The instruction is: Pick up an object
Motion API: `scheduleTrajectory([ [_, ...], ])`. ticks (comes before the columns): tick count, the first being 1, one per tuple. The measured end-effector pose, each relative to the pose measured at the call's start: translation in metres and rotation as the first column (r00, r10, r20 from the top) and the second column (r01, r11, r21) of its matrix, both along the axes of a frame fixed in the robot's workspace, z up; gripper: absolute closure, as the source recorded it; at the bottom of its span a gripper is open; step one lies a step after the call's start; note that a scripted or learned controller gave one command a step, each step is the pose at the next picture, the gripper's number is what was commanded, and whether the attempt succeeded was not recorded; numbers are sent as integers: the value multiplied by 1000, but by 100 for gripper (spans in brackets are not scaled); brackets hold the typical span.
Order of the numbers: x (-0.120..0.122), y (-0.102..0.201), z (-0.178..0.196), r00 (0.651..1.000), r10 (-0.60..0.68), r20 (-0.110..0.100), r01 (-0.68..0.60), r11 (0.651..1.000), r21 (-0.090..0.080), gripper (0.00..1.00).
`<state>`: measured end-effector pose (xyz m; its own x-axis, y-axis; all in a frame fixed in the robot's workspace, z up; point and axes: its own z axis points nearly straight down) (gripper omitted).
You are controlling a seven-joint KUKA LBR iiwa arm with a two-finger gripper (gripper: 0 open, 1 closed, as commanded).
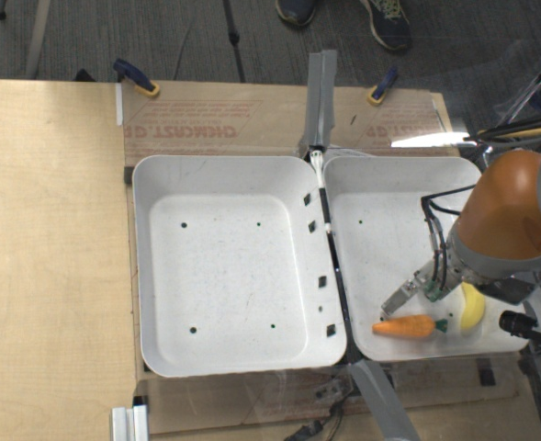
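An orange toy carrot (404, 328) with a small green top lies near the front wall of the right bin (380, 209). Just right of it sits a yellow rounded object (472, 308). My gripper (419, 291) hangs low in the right bin, directly above and slightly behind the carrot, with the yellow object to its right. The arm's orange band (504, 205) covers the bin's right side and hides part of the gripper.
The left bin (160, 246) lies beside the right one, with a grey divider strip (323, 228) between them. A wooden bench top (50, 246) extends to the left. Cardboard and two clamps sit behind the bins.
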<state>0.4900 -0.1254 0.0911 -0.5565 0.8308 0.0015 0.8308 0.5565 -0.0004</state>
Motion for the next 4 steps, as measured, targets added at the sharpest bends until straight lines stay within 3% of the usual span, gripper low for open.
scheduleTrajectory([
  [1,-12,15,0,961,277,0,-277,961,0,0],
  [2,-12,-44,1,850,527,3,-527,850,-2,0],
  [3,-12,-96,42,975,220,3,-220,975,-2,0],
  [4,-12,-22,0,980,200,1,-200,980,0,0],
])
